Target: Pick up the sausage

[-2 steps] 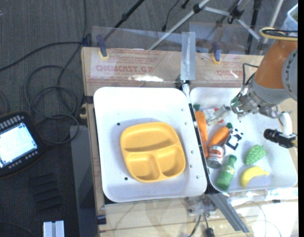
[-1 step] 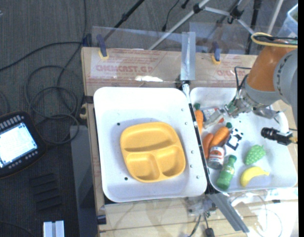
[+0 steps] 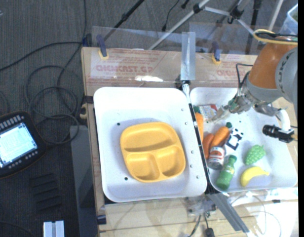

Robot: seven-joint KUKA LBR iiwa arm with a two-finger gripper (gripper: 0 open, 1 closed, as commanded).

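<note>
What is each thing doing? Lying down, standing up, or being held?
sausage: lying in the right bin, not held
carrot: lying slanted beside the sausage
green bottle: lying down
banana: lying flat
yellow plate: flat, right way up
gripper: over the right bin's far end

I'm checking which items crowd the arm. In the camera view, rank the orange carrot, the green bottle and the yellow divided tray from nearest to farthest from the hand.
1. Orange carrot: right bin, just below-left of the hand.
2. Green bottle: right bin, toward its front edge.
3. Yellow divided tray: left bin, farthest.
</note>
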